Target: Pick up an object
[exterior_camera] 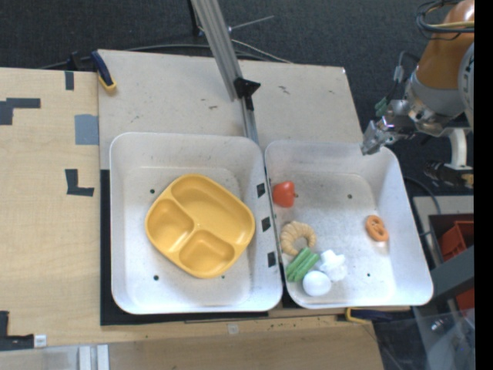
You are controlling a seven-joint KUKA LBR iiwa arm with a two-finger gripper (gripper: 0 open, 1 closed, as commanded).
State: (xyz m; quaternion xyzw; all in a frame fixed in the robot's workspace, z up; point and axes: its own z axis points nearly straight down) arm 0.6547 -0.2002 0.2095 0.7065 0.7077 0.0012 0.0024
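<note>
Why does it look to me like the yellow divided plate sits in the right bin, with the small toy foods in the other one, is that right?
Not quite. The camera view shows the yellow divided plate in the left bin. The small toy foods, such as the red piece and the orange piece, lie in the right bin.

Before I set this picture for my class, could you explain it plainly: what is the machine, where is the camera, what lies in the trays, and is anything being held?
One fixed camera looks down at a slant on a bench. The robot arm, grey and orange, reaches in from the right; its hand hangs over the right bin's far corner, holding nothing. The left bin holds a yellow divided plate. The right bin holds a red piece, an orange piece, a tan ring, a green piece and white pieces.
</note>
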